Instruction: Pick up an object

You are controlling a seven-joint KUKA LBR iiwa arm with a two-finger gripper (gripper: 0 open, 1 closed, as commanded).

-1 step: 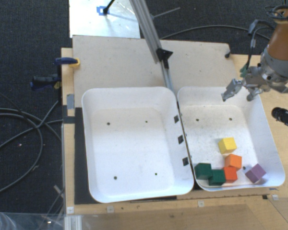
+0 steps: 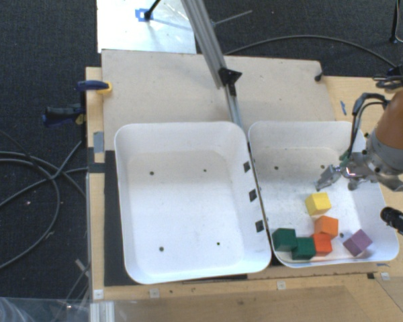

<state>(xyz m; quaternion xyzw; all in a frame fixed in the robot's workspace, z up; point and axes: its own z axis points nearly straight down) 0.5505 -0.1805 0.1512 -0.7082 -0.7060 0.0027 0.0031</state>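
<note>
The hand [image 2: 330, 176] hangs over the right bin [image 2: 289, 143], just above and beside the yellow cube [image 2: 318, 203]; whether it is spread or pressed together I cannot tell, and nothing is visibly pinched. The arm [image 2: 393, 136] leans in from the right, probably to drop onto the cluster. The cubes crowd the bin's near corner: orange [image 2: 326, 226], red [image 2: 322, 244], green [image 2: 293, 241], purple [image 2: 357, 242]. Yellow sits freest, so likeliest target. The left bin [image 2: 181, 200] lies alongside on the bench [image 2: 188, 86].
</note>
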